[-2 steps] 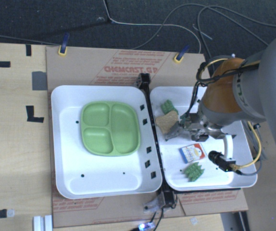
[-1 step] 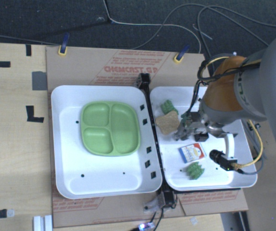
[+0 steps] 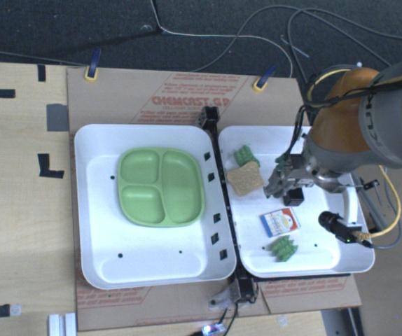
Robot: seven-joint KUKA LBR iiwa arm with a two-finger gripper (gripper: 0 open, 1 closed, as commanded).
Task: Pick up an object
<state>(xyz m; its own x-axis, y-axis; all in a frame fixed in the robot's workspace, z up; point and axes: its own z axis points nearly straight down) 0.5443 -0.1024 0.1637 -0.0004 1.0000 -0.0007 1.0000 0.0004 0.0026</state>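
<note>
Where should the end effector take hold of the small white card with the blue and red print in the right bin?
The small card lies flat on the right bin's floor, turned a little askew. Likely best from straight above, pinching across its shorter width. The green piece just below sits apart from it, so fingers have room there.

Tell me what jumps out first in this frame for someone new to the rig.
The pale green divided plastic plate stands out first, lying alone in the middle of the left white bin. Next comes the grey arm with its orange band, reaching from the right over the right white bin, its gripper low beside a tan sponge-like block. Nearer the camera lie a small white, red and blue packet and a green leafy toy piece.
</note>
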